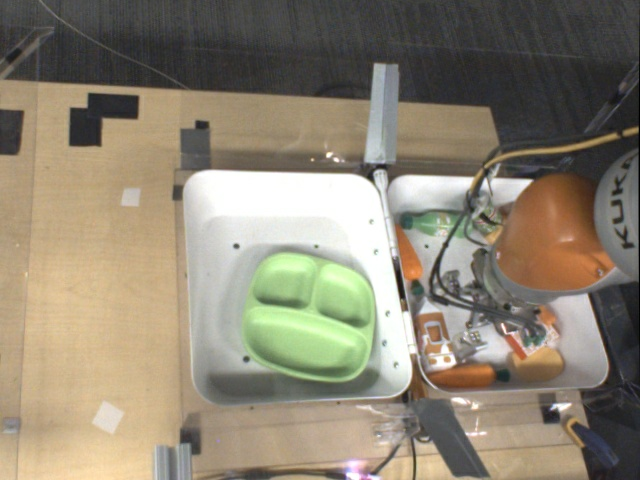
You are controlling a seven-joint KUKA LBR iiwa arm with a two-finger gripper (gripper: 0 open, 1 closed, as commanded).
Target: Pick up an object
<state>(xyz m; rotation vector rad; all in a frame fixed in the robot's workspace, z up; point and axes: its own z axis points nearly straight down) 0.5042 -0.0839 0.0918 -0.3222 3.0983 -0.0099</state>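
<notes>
My gripper [476, 320] hangs low over the middle of the right bin [598, 360], mostly hidden under the orange wrist band and cables. Around it lie several small objects. An orange carrot-like piece [407, 254] rests along the left wall, and a green bottle [434, 223] lies at the back. A small orange-and-white box [432, 332] sits left of the gripper. Along the front wall lie an orange stick [463, 375] and a tan block [541, 365], with a red piece [522, 342] just behind the block.
The left bin [215, 228] holds a green divided plate [310, 315] toward its front right. A metal post [381, 118] stands behind the wall between the two bins. The wooden bench [90, 298] stretches off to the left.
</notes>
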